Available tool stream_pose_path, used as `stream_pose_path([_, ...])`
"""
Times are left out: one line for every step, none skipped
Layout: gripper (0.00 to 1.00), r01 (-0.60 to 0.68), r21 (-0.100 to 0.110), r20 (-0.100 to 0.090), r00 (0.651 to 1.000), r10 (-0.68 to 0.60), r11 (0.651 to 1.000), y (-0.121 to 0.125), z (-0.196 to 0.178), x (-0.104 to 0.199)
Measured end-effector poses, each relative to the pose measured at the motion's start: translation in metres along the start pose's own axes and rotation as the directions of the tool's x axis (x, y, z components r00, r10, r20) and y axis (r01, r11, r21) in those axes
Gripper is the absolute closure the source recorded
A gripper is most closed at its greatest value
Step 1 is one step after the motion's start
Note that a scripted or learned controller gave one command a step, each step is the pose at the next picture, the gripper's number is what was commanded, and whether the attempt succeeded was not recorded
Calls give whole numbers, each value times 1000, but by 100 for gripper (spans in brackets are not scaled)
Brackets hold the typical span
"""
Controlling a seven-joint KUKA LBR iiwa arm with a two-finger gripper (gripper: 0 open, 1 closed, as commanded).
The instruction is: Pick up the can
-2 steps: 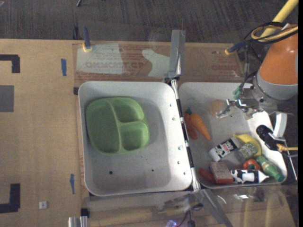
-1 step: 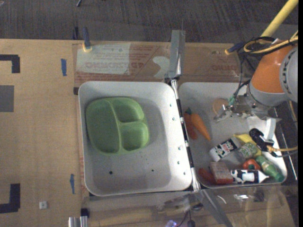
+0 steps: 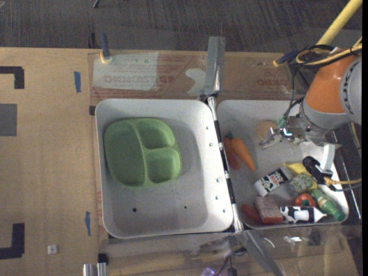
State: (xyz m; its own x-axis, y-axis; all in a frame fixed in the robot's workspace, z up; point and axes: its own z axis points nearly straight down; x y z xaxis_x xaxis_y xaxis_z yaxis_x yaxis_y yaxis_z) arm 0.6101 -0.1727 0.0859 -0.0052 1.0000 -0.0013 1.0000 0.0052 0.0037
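Approach stage, by judgement; no grasp made yet.

Camera view: gripper [image 3: 280,134] low over upper half of right bin [image 3: 247,117], just beside tan round item [image 3: 265,129]. Open or closed: cannot tell, outline too blurred. Nothing seen held.

Likely can [image 3: 301,183], olive-labelled, lying amid clutter in lower right of same bin, close against yellow item [image 3: 294,168] and cow-patterned bottle [image 3: 271,182], just above tomato [image 3: 305,200]. Identification uncertain. Apart from gripper, lower and slightly right in frame.

Next move, as judged: travel toward that corner, then careful descent between tight neighbours. Carrot [image 3: 242,152] off that path.
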Motion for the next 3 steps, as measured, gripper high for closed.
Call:
stream_pose_path([0,-241,1,0,971,241,971,28,1,2])
stream_pose_path([0,-289,5,1,957,289,957,9,1,-13])
stream_pose_path([100,-286,2,0,958,286,958,11,-11,-11])
